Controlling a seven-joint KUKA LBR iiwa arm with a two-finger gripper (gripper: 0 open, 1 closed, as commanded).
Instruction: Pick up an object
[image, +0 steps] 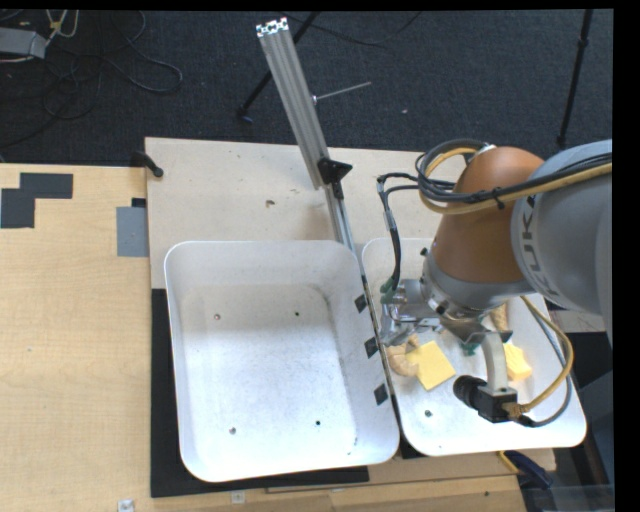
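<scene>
Your pincer (415, 325) sits low in the right bin (560, 425), just above-left of the yellow block (434, 366); whether it's apart, you can't tell

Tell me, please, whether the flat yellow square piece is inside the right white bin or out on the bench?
Inside. The flat yellow square piece lies on the floor of the right white bin, near its left wall, just below the arm's wrist.

Pale wooden desk (60, 330) at nine o'clock, with grey rectangular patches (130, 230) near its upper edge. Slanted silver aluminium rail (300, 110) from twelve o'clock toward centre. Dark carpeted floor (420, 60) along the top, black cables (130, 60) at eleven o'clock.
</scene>
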